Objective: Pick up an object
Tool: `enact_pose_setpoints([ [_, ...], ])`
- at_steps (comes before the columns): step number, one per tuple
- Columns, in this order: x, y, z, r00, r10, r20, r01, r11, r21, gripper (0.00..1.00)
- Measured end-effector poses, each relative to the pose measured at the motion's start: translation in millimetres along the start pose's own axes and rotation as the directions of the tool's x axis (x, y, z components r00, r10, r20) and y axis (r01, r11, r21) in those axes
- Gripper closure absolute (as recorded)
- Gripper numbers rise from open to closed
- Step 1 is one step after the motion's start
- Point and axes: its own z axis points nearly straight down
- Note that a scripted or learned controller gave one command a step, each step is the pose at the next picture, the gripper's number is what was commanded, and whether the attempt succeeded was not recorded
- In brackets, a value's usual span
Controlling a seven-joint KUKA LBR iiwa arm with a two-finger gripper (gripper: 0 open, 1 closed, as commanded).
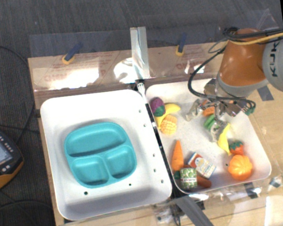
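Observation:
My gripper point(218, 108) hangs low over the back right part of the right bin point(258, 143), under the orange wrist band point(241, 62). A small orange piece point(209, 110) and a green toy point(210, 122) show right at its lower left edge; whether either is gripped is hidden. Just in front lie a yellow banana point(223, 138) and a red toy fruit point(235, 147). Further toys in this bin: an orange pumpkin point(239, 166), a carrot point(176, 154), yellow corn point(168, 125), a purple toy point(156, 104) and a small box point(204, 167).
The left bin point(65, 199) holds a teal divided plate point(100, 153). A raised divider point(155, 134) separates the bins. A black cable point(198, 73) loops beside the wrist. A green toy can point(188, 177) stands near the right bin's front wall.

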Motion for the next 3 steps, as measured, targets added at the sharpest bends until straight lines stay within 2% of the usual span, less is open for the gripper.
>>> enact_pose_setpoints([
  [1, 15.2, 11.8, -1.0, 0.993, -0.12, 0.003, 0.12, 0.993, 0.004, 0.0],
  [2, 13.7, 12.1, -10.4, 0.993, -0.118, 0.004, 0.118, 0.993, 0.003, 1.0],
  [3, 13.7, 12.2, -10.3, 0.993, -0.118, 0.004, 0.118, 0.993, 0.003, 0.0],
])
